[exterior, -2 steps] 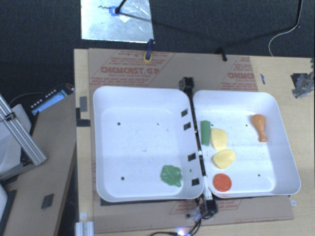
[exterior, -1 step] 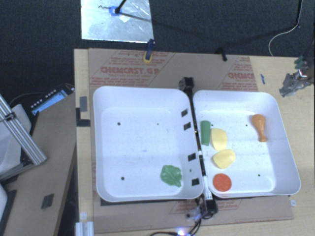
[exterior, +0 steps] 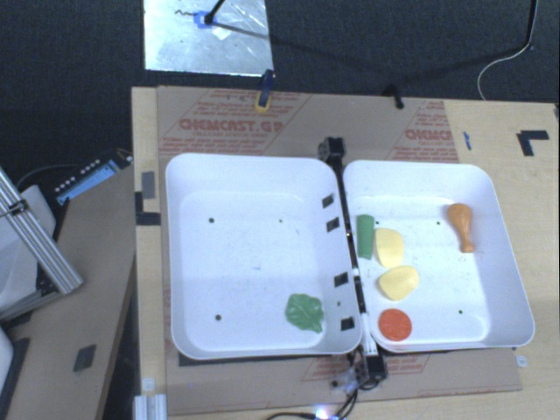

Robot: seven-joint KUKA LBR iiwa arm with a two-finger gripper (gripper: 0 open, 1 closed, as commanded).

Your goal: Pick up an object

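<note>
Loose pieces are lying flat, apart, in the right bin (exterior: 503, 261): orange drumstick (exterior: 461, 225), red disc (exterior: 395, 325); the jaws' state cannot be told.

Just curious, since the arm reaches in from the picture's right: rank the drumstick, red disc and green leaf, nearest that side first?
1. drumstick, far right of the right bin.
2. red disc, same bin, near the middle divide.
3. green leaf, in the left bin.

Smooth white plastic bins (exterior: 254, 169) on printed cardboard (exterior: 289, 116)
</note>
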